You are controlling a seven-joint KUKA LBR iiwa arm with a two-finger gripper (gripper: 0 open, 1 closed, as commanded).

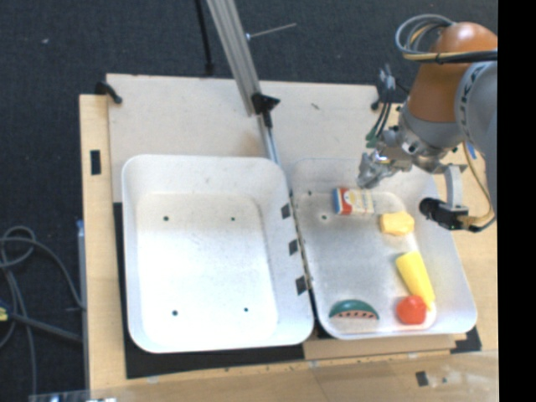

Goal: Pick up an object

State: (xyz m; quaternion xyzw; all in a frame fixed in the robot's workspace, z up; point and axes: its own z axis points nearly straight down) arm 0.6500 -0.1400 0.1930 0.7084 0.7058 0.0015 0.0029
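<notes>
1. I see all the candidate objects gathered in the right bin (pixel 308 224), which fits a pick-up task: the arm (pixel 448 82) reaches in from that side, so everything lies within its range. The left bin (pixel 138 249) beside it carries nothing I can make out.
2. Nearest the tool (pixel 371 171) is a small carton (pixel 352 201), white with a red and blue end, lying on its side near the bin's far edge. I judge this the likeliest target, though the task names no particular object.
3. Just beside the carton, toward the arm, lies a pale yellow block (pixel 397 223). Nearer the front edge a long yellow piece (pixel 416 278) lies slanted, its lower end touching a red ball (pixel 411 310). A watermelon slice (pixel 353 311) lies against the front wall, apart from the rest.
4. The objects lie loose and scattered, not stacked, so each offers a fairly open approach from above; the carton and block being close neighbours could crowd a grasp.
5. The arm comes in from the right with its orange band above the wrist and the wrist angled down and to the left. The tool hangs above the bin's far edge, just beyond the carton, apparently not touching it.
6. I cannot tell whether the tool is spread or pressed together; its tip is too small and dark. I see nothing in it.
7. The desk (pixel 193 115) behind the bins carries a slanted metal rail (pixel 239 48).
</notes>
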